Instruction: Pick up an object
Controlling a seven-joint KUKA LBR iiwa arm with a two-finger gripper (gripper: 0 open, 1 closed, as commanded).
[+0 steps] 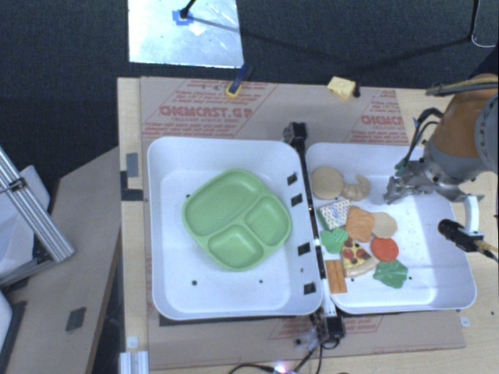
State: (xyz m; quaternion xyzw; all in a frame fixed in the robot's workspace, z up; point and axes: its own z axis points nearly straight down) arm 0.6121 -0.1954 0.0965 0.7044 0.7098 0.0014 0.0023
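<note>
My gripper hangs over the back right part of the right bin, with the arm coming in from the right. Just left of it lie a pale croissant-shaped piece and a round tan bun. Below it sits a cluster of toy food: a checkered piece, an orange slab, a tan disc, a red tomato slice, a pizza slice, two green leaves and an orange strip. Nothing shows in the gripper.
The left bin holds a green divided plate. Black clips line the wall between the bins. A yellow block lies on the cardboard behind the bins, and a silver sheet lies further back.
</note>
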